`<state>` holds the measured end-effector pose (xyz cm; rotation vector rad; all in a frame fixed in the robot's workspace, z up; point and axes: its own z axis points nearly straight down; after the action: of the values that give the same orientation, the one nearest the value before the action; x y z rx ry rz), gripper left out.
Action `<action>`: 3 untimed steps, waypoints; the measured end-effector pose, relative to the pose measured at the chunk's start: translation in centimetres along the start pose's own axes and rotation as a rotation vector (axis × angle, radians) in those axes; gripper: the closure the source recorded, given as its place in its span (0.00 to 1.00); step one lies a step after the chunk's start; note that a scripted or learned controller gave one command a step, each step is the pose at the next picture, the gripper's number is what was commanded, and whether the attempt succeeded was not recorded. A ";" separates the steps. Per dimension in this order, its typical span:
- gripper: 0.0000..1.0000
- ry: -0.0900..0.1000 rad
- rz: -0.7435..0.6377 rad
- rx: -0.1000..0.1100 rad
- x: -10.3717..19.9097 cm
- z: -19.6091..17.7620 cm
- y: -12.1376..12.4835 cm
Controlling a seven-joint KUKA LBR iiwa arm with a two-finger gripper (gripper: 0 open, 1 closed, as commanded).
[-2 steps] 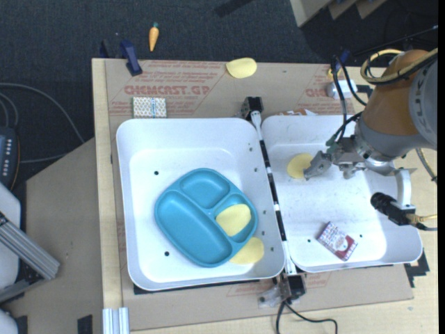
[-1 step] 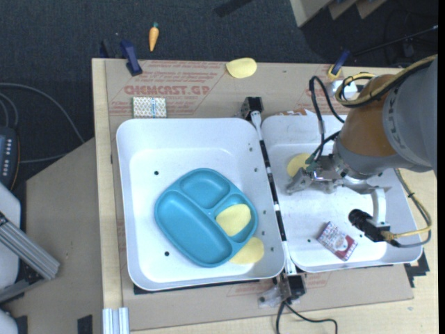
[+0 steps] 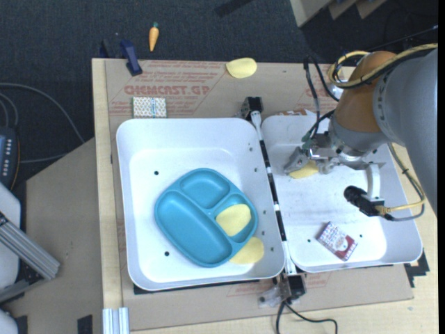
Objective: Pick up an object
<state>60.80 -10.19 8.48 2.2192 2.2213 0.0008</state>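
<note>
From the overhead camera you have the grey two-finger gripper (image 3: 304, 160) down in the upper left part of the right-hand shallow white bin (image 3: 396, 252), hard by the divider between the two bins. Right at its tip lies a small pale yellow, flattish, rounded piece (image 3: 304, 173); it looks to be touching it, but you cannot tell from this slant whether the pincer is spread or pressed together, nor whether it pinches anything, so treat the piece as lying on the bin floor. Judge it light and probably smooth, perhaps soft plastic or foam, and low enough to slide away under a push; take it across its narrower width, coming straight down. Your alternative in that bin is the small red and white printed packet (image 3: 336, 240) near the front: thin, flat, likely crinkly, best caught by its edges.
</note>
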 end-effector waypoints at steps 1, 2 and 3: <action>1.00 -0.001 -0.001 -0.003 0.0 -1.1 0.1; 0.00 -0.001 -0.001 -0.002 0.0 -1.1 0.1; 0.00 0.000 -0.001 0.000 -0.4 0.0 2.8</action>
<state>63.64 -10.55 8.46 2.2180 2.2219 0.0005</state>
